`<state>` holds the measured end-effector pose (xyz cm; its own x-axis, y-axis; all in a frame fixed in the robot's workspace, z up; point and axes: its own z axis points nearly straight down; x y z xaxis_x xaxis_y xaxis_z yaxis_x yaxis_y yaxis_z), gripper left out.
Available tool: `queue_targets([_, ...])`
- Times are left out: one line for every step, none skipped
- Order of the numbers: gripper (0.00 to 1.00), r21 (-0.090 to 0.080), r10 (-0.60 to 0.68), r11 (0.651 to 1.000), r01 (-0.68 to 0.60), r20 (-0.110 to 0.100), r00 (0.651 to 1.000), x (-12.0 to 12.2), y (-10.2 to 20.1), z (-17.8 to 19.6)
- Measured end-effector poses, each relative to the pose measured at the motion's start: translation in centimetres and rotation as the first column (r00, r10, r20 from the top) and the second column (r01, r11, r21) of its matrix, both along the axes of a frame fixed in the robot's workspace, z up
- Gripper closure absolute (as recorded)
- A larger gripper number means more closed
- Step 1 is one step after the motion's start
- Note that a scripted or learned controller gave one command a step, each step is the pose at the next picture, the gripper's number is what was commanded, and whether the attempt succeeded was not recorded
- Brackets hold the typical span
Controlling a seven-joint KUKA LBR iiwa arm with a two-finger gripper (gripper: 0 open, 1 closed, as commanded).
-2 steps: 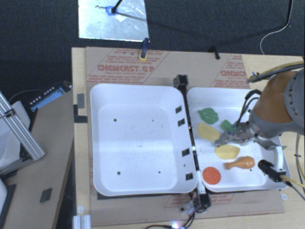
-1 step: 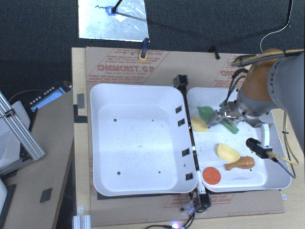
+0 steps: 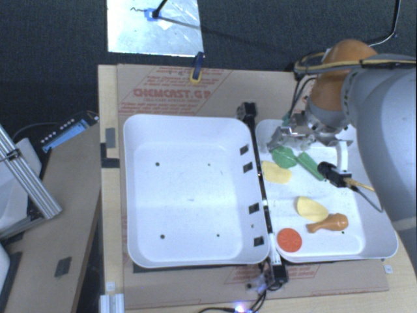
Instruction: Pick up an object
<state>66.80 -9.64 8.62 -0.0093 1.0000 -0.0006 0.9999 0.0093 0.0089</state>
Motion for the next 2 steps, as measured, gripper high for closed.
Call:
queue_targets([1.0,-0.001,-0.001,1.0,0.001,-0.002,1.0,-0.2,-0.3,1.1])
queue_targets([1.0,0.004,0.004,1.0,-0.004,0.004,1.0,0.3,10.4,12.9])
